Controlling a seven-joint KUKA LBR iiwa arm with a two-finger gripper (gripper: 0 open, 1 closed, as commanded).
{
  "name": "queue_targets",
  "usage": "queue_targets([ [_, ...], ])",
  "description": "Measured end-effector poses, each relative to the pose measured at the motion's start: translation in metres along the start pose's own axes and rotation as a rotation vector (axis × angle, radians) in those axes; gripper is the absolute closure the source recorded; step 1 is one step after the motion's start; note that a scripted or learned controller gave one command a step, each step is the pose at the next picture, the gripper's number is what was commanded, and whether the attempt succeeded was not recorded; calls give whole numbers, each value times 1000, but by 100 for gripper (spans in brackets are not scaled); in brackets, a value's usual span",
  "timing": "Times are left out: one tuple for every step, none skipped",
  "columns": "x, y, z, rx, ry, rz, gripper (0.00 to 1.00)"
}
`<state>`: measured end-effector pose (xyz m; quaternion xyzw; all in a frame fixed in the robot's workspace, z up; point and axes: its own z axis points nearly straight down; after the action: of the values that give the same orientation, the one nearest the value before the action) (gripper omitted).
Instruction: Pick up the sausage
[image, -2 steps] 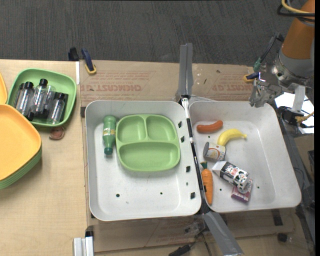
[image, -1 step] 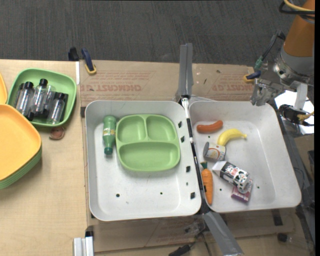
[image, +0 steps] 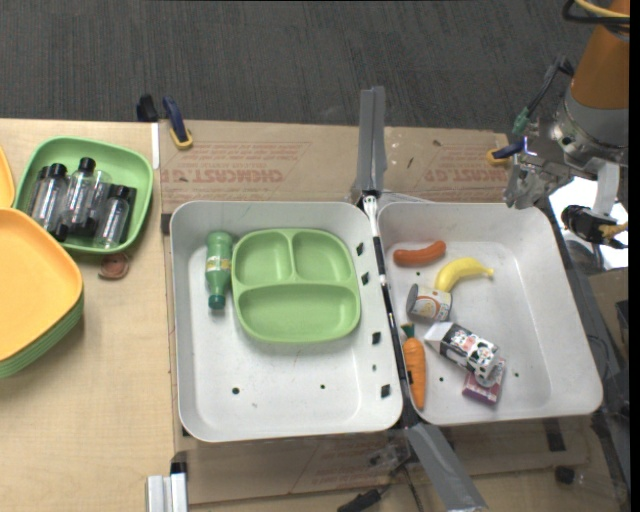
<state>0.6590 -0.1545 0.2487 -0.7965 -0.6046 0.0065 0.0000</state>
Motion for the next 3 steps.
queue_targets([
  [0, 0, -8, 1, -1, -3, 100],
  [-1, 0, -16, 2, -3, -6, 100],
  [-1, 1, -24, 3, -4, -8, 100],
])
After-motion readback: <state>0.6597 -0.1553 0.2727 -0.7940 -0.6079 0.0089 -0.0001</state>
